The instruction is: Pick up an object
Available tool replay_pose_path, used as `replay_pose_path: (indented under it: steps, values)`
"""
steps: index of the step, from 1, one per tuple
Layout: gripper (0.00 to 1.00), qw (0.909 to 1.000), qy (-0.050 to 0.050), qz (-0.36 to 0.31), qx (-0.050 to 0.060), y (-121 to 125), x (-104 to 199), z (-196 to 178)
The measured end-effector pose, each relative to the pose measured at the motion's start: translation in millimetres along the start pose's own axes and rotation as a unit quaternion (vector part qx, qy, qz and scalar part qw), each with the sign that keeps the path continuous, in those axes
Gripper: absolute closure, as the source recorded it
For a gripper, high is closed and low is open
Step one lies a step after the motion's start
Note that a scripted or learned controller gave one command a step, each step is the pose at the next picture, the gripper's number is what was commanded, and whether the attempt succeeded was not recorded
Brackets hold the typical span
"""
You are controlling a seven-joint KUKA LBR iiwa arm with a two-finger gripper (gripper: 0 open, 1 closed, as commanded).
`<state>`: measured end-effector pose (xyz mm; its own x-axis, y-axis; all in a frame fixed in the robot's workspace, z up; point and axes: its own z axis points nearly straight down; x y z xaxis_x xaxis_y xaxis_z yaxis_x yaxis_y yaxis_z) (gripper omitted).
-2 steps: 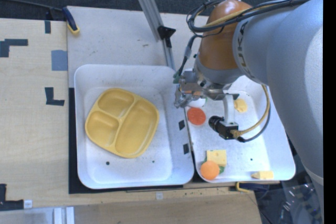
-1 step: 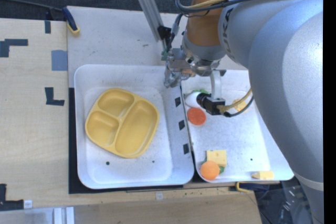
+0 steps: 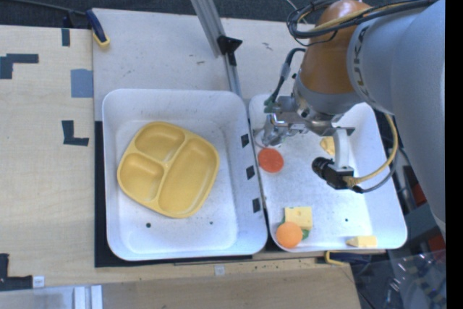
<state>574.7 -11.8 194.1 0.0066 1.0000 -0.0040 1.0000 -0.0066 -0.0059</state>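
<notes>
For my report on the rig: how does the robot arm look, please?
The arm is smooth grey with a rounded orange band above the wrist. Black and yellowish cables loop around it. The gripper is small, metallic and grey.

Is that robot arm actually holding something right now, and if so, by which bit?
It cannot be told. The gripper hangs just above a flat red-orange disc in the right bin, but the arm hides its tip.
</notes>
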Motion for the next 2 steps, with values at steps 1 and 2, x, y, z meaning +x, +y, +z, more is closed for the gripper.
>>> replay_pose_path:
  steps: [1,2]
  values:
    - [1.00,1.0000,0.002,-0.005,-0.003,44,28,6]
    - [1.00,1.0000,0.002,-0.006,0.000,-15,67,6]
